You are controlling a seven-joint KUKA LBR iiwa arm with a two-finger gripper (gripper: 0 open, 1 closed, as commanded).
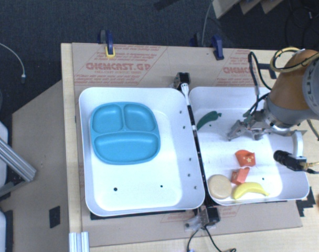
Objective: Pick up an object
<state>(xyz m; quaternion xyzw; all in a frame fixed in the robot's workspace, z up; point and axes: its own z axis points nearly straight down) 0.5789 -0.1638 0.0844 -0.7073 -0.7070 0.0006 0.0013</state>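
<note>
The arm's gripper hangs over the right bin, in the upper half of it, with its metal fingers splayed apart and nothing between them. As a judgement, this is the approach step: no object is held yet, and a target has still to be closed on.

Taking the right bin as the landmark, the candidates lie as follows. A dark green pepper-like piece rests near the bin's upper left corner, beside the gripper and apart from it. A red-orange block sits near the bin's middle, below the gripper. Along the bin's lower edge a beige round biscuit-like disc, a smaller orange chunk and a yellow banana crowd together, touching or nearly so. The left bin next to it carries a blue divided plate with three shallow compartments.

The items look like smooth, hard plastic toy food: the banana curved and glossy, the disc flat and matte, the red-orange block chunky with rounded corners, the green piece slim and tapered. Both bins are shiny white with low walls.

The next move likely calls for lining the open fingers over one piece and descending. The green piece or the red-orange block seems easiest, each standing alone; the cluster risks nudging neighbours.
</note>
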